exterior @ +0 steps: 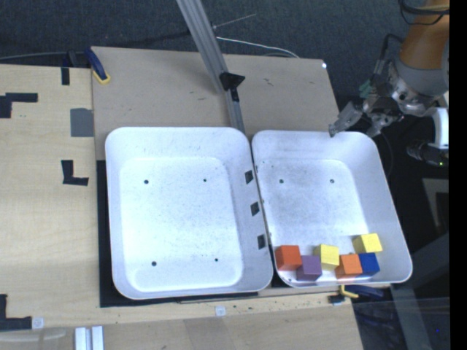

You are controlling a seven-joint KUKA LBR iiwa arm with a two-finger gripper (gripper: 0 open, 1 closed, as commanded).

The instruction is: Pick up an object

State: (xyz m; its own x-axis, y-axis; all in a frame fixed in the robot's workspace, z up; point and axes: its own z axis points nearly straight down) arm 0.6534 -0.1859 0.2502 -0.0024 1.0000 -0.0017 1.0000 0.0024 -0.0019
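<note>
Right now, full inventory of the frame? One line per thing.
Bins: 2, white, side by side on the bench; left bin, right bin.
Orange blocks: 2, right bin near edge; one at the left of the cluster, one toward its right.
Yellow blocks: 2, right bin near edge; one mid-cluster, one at right.
Purple block: 1, between the left orange and the mid yellow.
Blue block: 1, beside the right orange.
Pole: 1, grey metal, slanting down to the bins' seam.
Clips: 2, blue and yellow; bench top left, near edge.
Arm: 1, orange band, top right.
Tool: 1, over the right bin's far corner.
</note>
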